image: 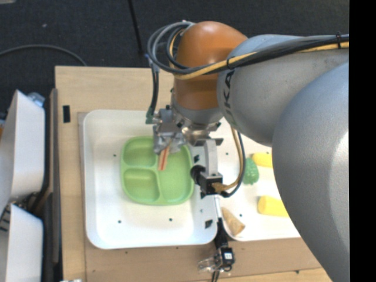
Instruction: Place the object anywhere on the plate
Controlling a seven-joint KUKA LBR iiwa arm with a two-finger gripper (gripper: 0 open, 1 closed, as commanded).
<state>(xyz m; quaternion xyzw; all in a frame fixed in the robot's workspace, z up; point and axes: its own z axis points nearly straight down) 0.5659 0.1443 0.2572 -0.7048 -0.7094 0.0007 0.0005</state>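
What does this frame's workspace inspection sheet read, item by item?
Surface: wooden bench with two white bins; left bin holds the plate.
Job's things: green divided plate; thin orange stick over the plate, below the hand.
Clutter: right bin has a green piece, yellow block, tan wedge.
Hand: hand above the plate; grip unclear.
Cables: grey loop at the wrist; black cable on the floor.
Surroundings: dark floor; white boxes at left.
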